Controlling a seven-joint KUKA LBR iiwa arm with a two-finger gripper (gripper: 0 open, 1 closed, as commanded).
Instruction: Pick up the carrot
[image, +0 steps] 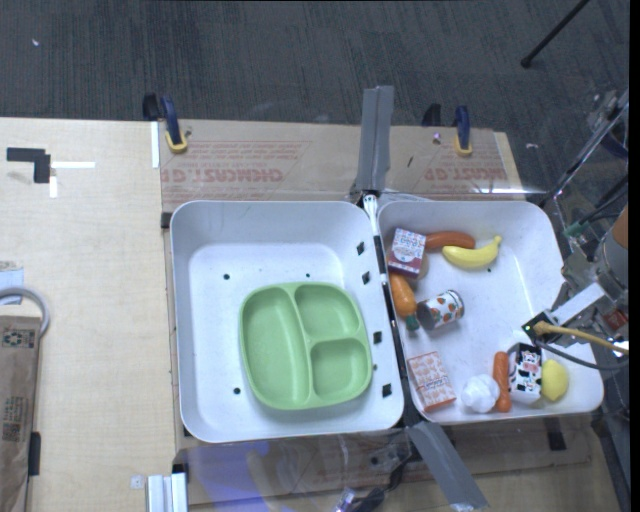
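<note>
Green tray (305, 345) in left bin; carrot (403, 297) in right bin, by can (441, 309); hand's opening: cannot tell.

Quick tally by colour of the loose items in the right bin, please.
Orange or red: 3, carrot, sausage, second carrot
Yellow: 2, banana, lemon
Printed boxes and carton: 3
Can: 1
White lump: 1
Total: 10

Lying lengthwise against the right bin's (545, 215) left wall, an orange carrot (403, 297), green-tipped at its lower end.
</note>
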